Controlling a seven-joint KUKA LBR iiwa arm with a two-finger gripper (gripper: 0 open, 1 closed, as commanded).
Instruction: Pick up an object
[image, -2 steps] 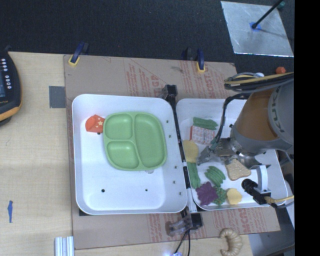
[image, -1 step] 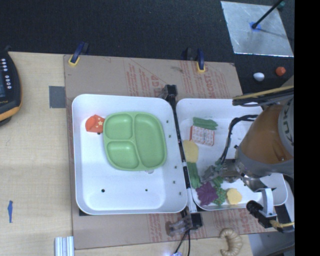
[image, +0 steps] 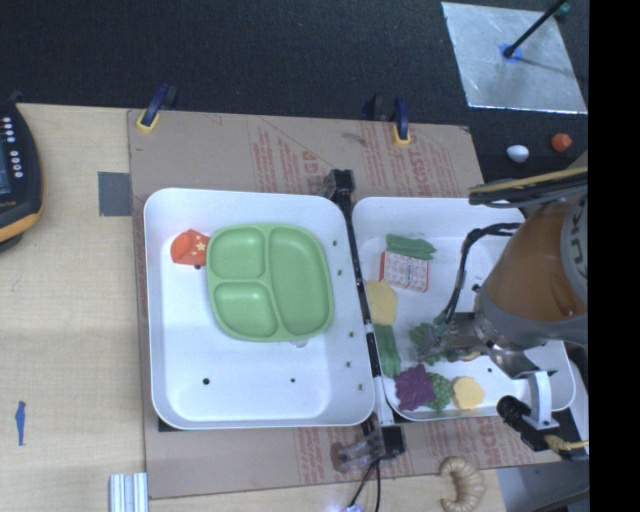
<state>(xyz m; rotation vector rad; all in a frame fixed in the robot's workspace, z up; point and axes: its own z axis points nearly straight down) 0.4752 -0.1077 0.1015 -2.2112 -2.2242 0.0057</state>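
Orange-banded arm (image: 535, 275) lowers its pincer (image: 450, 340) over toy food (image: 420, 385) at lower right, apparently seeking a pick; pincer's state unclear.

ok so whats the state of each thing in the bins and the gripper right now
green divided plate: flat in the left bin, right side up
red piece: in left bin, touching the plate's left edge
purple grapes: lying in the right bin, near its front wall
red and white packet: lying flat in right bin
gripper: low over right bin, grip state unclear
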